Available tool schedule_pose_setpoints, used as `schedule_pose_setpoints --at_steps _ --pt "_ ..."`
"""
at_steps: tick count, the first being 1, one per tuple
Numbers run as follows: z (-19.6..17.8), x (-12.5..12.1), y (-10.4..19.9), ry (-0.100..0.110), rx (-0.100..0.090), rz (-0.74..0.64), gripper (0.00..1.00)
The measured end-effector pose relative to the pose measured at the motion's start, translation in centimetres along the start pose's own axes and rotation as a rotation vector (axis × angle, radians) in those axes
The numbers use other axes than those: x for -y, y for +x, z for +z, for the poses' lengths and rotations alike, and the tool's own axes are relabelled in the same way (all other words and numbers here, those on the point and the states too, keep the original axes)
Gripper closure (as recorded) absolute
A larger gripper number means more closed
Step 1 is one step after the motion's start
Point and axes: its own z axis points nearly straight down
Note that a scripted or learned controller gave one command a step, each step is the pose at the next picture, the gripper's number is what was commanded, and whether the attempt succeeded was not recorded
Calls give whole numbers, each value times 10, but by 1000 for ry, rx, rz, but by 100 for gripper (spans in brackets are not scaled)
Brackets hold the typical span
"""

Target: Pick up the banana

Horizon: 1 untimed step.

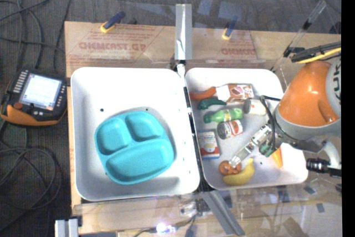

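The gripper (235, 163) sits low in the right bin (288, 177), at the end of a slim grey finger assembly that slants down-left from the orange-banded arm (308, 102); its tip is at the upper-left end of the banana (241, 173), just beside a small orange fruit (224, 167); the opening of the pincer cannot be told, and nothing is seen held between it.

The banana lies on the bin floor near the front wall, touching or nearly touching the orange fruit on its left; the front rim runs close below the banana, leaving little floor there; bare white floor extends to the banana's right, toward the front-right corner.

Behind the banana, toward the far wall: a small carton (208, 145), a can (230, 129), a green bottle (223, 115), a dark green piece (211, 102), an orange carrot-like piece (203, 92) and a printed box (240, 91); these crowd the left half of the bin.

Left of the banana, across the shared rims, the left bin (83, 119) holds a blue divided plate (135, 145); both bins rest on a brown board (127, 47); beyond the board lie dark carpet, cables and a handheld pendant (36, 97).
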Motion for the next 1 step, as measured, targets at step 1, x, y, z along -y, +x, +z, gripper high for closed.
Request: schedule_pose_setpoints --at_steps 1 --pt "-54 -22 25 -3 1 -41 0"
